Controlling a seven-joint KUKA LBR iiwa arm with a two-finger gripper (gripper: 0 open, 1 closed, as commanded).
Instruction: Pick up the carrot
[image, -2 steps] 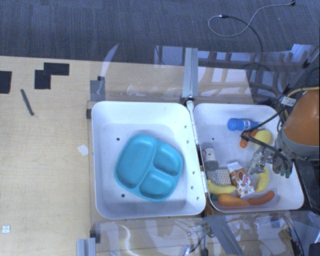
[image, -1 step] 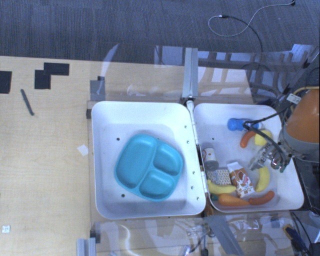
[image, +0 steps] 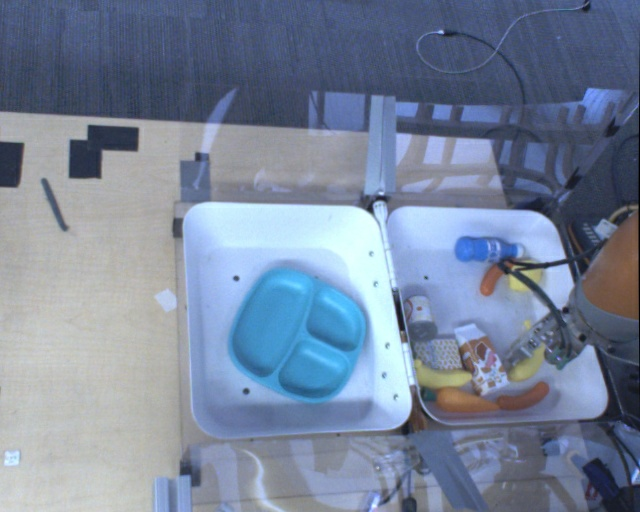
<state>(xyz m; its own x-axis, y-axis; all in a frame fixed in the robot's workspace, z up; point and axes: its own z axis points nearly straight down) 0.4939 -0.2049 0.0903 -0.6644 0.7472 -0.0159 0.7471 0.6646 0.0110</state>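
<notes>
The carrot (image: 466, 401), a smooth orange stick, lies along the front wall of the right bin (image: 570, 240), end to end with a reddish-brown sausage (image: 527, 396). My gripper (image: 538, 350) hangs low over the right side of that bin, above and to the right of the carrot, just over a yellow piece (image: 524, 368). Nothing is visibly held in it. The arm's orange band (image: 612, 285) covers the bin's right edge.
Packed around the carrot are a banana (image: 441, 376), a small carton (image: 481, 366), a grey mesh item (image: 437, 351) and a can (image: 418, 309). Further back lie a blue bottle (image: 487, 249) and a short orange piece (image: 489, 281). The left bin (image: 215, 400) holds a blue divided plate (image: 298, 333).
</notes>
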